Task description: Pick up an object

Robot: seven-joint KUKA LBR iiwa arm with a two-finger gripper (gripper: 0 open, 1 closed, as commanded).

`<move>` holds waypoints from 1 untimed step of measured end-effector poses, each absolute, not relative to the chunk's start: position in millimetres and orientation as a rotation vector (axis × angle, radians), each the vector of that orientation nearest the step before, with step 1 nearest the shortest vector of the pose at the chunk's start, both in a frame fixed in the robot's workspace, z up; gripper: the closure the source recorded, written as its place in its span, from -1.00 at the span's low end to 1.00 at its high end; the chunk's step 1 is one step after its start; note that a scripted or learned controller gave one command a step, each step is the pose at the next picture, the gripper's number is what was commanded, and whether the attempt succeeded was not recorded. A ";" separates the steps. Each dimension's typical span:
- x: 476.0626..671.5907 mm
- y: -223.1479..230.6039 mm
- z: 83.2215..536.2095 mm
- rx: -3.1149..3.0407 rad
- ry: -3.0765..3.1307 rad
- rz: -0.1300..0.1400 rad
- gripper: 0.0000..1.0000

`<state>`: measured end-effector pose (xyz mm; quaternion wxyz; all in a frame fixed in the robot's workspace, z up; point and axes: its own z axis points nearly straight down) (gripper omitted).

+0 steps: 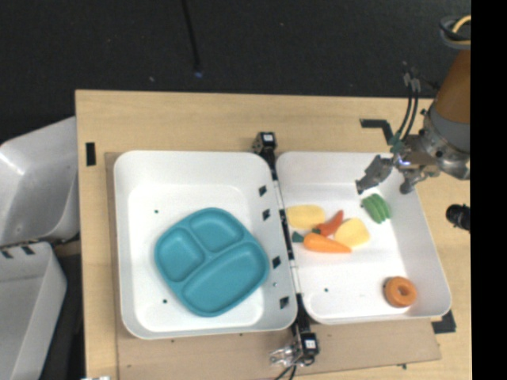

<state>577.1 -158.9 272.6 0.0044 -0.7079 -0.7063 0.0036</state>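
Note:
My gripper (390, 179) hangs over the back right part of the right bin (317, 307), its two dark fingers spread apart with nothing between them. Just below it lies a small green vegetable (376, 207). Toward the bin's middle sits a cluster of toy food: a yellow piece (305, 215), a red pepper (331, 222), another yellow piece (354, 232) and an orange carrot (326, 245). An orange donut-shaped piece (401, 291) rests near the bin's front right corner.
The left bin (135, 180) holds a teal divided plate (210, 260). Clips line the ridge between the two bins (279, 228). The wooden bench (198, 117) surrounds both bins, and a white object (32, 188) stands off its left side.

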 end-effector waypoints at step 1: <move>579.1 -158.6 279.6 -2.221 -2.224 0.000 -1.00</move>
